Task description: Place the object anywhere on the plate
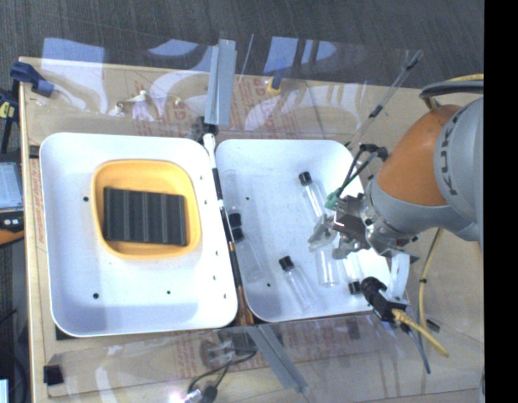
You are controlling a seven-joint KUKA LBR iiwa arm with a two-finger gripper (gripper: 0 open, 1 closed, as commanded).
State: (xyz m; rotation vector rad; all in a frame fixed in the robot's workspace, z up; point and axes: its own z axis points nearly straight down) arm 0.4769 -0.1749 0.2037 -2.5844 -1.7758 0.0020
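A yellow plate (181, 177) with a dark ridged middle lies in the left bin (65, 275). Several clear tubes with black caps lie in the right bin (267, 170): one tube (311, 196) at the upper middle, one tube (294, 282) near the front, and one tube (247, 250) along the left wall. My gripper (334, 235) hangs low over the right side of this bin. Just in front of it lies another clear tube (327, 269). Nothing can be made out in the gripper's grasp.
The grey arm with its orange band (418, 170) covers the right bin's right edge. A divider ridge (225, 242) separates the two bins. Cables (410, 321) trail at the front right of the bench. A metal rail (219, 82) stands behind the bins.
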